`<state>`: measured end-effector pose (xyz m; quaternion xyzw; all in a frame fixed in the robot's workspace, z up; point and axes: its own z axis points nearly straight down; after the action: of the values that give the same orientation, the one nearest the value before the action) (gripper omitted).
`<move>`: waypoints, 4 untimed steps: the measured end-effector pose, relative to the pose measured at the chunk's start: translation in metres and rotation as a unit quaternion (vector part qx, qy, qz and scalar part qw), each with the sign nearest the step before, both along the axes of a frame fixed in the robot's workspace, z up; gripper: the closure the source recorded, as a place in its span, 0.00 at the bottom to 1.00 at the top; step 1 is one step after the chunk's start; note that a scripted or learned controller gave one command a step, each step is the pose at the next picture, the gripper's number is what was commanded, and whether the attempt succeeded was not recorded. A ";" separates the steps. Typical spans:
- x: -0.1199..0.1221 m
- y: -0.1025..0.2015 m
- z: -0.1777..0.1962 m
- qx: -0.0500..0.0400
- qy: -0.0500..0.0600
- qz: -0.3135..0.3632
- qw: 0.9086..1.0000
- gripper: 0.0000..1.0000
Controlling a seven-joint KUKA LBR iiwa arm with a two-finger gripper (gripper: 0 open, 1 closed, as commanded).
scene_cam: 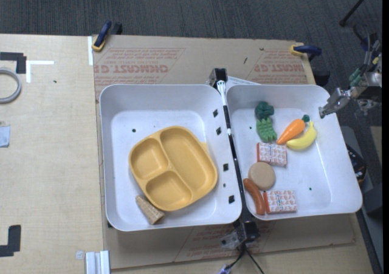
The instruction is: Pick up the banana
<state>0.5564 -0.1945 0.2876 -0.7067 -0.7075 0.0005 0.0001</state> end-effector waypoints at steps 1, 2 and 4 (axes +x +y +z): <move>-0.001 -0.019 -0.069 0.000 0.000 0.090 0.996 0.00; 0.056 -0.028 -0.132 0.000 -0.001 0.172 0.985 0.00; 0.042 0.034 -0.195 0.000 -0.001 0.536 0.844 0.00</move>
<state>0.5984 -0.1606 0.0927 -0.2176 -0.9760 -0.0002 -0.0010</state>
